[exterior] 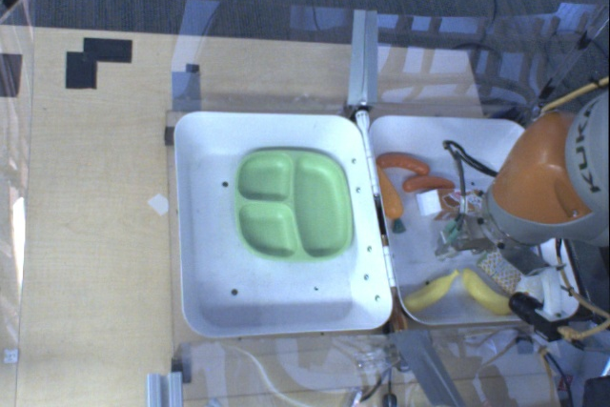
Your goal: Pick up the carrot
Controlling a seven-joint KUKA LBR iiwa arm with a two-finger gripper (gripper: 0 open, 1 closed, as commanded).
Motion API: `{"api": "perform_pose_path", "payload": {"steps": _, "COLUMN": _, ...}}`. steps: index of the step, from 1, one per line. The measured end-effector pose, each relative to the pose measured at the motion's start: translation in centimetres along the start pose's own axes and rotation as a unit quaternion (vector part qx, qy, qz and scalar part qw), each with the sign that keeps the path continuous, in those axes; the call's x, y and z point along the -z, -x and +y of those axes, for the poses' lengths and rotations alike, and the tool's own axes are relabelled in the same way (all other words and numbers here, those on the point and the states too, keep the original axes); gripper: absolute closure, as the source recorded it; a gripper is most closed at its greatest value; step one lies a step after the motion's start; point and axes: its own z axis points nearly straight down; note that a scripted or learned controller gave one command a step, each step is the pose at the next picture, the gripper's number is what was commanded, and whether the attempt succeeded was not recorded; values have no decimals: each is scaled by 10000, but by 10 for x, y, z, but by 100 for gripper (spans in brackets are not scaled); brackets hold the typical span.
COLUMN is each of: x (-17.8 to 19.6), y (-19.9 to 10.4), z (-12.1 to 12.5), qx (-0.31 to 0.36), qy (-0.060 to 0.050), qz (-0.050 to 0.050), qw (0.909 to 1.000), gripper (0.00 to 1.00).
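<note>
The carrot [389, 196] is a slim orange piece with a dark green tip. It lies along the left wall of the right bin [419, 131], tip toward the front. My gripper [456, 232] hangs low over the middle of that bin, to the right of the carrot and a little nearer the front. A gap of bare bin floor lies between them, and nothing is visibly held. The grey arm with its orange band [541, 178] covers the bin's right side.
Two reddish sausages [404, 163] [431, 183] lie just right of the carrot's top, with a small white piece [429, 201] under them. Two yellow bananas [431, 292] [487, 294] lie at the bin's front. The left bin [205, 234] holds a green divided plate [324, 172].
</note>
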Motion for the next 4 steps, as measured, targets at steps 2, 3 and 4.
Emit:
{"api": "perform_pose_path", "payload": {"steps": 2, "x": 39, "y": 91, "z": 22, "qx": 1312, "qy": -65, "qz": 24, "qw": 9913, "gripper": 100}}
{"api": "perform_pose_path", "payload": {"steps": 3, "x": 84, "y": -21, "z": 58, "qx": 733, "qy": -69, "qz": 20, "qw": 9973, "gripper": 100}}
{"api": "perform_pose_path", "payload": {"steps": 4, "x": 103, "y": -23, "z": 25, "qx": 1490, "qy": -70, "qz": 27, "qw": 9888, "gripper": 100}}
